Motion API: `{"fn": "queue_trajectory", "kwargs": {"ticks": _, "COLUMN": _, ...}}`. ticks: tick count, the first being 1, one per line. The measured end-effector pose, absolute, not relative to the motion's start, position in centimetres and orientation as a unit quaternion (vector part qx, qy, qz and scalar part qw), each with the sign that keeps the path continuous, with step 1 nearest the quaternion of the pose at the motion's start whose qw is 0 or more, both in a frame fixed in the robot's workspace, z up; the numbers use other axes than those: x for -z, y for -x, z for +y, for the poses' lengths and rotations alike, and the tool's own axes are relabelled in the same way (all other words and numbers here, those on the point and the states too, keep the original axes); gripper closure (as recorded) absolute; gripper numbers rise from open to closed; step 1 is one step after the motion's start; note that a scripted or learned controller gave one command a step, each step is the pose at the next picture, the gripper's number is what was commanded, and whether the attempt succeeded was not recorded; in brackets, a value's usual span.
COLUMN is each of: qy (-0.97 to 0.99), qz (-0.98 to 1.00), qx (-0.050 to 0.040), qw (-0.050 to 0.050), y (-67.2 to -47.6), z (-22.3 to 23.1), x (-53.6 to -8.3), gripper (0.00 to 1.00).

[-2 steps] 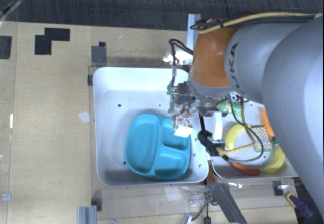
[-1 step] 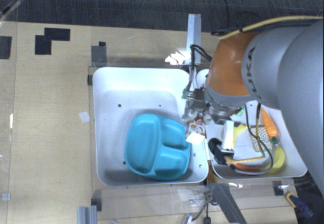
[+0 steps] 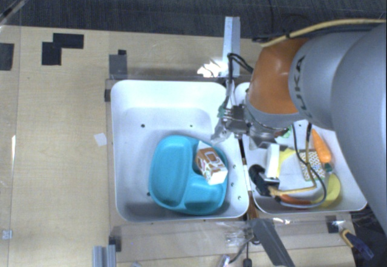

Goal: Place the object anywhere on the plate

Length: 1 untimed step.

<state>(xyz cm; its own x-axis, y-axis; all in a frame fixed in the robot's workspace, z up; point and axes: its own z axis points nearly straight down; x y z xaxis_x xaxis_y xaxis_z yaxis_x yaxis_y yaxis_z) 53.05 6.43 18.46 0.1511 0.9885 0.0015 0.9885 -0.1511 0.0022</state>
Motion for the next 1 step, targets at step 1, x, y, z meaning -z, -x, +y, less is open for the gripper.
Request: {"fn": "queue_trajectory", "kwargs": {"ticks": 1, "qy": -0.714, "qz": 0.700, "qx": -0.0018, "qw": 0.001, "y": -52.15, "z": 7.00, "x": -18.48, "gripper": 0.00}}
